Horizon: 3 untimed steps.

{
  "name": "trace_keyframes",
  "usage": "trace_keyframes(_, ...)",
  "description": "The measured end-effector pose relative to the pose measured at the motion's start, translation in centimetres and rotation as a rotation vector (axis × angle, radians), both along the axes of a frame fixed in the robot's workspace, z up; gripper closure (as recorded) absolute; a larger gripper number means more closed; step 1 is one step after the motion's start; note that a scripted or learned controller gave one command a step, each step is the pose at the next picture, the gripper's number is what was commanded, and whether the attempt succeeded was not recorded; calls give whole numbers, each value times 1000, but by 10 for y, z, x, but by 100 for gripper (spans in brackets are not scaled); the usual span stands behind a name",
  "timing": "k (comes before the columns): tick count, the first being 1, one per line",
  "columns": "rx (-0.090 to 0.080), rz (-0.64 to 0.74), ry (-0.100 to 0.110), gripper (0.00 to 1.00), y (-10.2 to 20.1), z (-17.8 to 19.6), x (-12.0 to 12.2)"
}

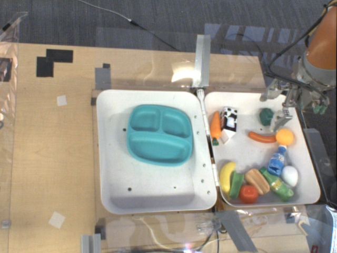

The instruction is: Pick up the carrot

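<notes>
A: One carrot (215, 125), right bin's (310, 165) left wall, beside the milk carton (228, 120).
B: Light, stiff, slick. You'd pinch mid-body across its width. Hand (283, 112) far right; grip state can't tell.

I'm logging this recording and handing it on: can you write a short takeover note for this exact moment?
Gripper: over the right bin's far right part, beside a dark green item; nothing seen between its fingers.
Carrot: lies at the right bin's left wall, next to the black-and-white carton, well apart from the gripper.
Teal divided plate sits in the left bin.
Done: nothing yet.
Left: move across to the carrot, grasp it, lift.
</notes>
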State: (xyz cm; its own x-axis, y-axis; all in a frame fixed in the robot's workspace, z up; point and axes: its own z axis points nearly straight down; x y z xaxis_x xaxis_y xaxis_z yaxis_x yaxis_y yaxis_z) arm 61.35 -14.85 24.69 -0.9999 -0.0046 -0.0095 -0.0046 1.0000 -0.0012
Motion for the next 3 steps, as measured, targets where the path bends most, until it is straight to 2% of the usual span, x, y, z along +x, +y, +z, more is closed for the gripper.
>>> trace_keyframes(1, 1, 132, 8, 0, -58, -94, 13)
trace_keyframes(2, 2, -48, 11, 0, -56, -147, 55)
trace_keyframes(3, -2, 114, -1, 0, -56, -158, 32)
